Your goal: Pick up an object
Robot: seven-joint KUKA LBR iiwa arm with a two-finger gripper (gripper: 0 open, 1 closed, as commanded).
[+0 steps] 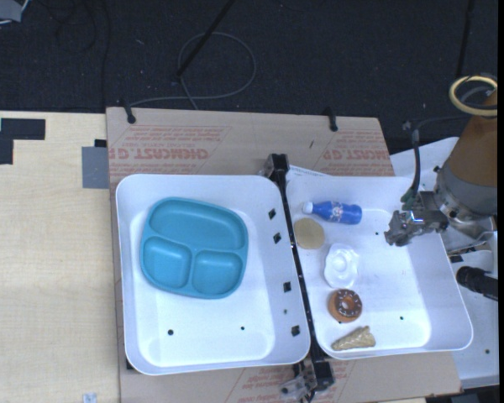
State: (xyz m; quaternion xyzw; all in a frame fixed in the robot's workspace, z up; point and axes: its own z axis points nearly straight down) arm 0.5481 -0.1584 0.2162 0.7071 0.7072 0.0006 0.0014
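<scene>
The right bin point(420, 309) holds a blue bottle point(336, 212) lying on its side, a tan round disc point(310, 234), a white lumpy object point(342, 264), a chocolate doughnut point(345, 306) and a yellowish wedge point(354, 339). My gripper point(401, 229) hangs over the right bin's upper right part, to the right of the bottle and apart from every object. Nothing shows between its fingers.
The left bin point(151, 334) holds a blue three-compartment plate point(194, 247). A black divider point(289, 263) runs between the bins. Cardboard point(235, 145) lies under both bins. The arm's body point(475, 170) stands at the right edge, with cables beside it.
</scene>
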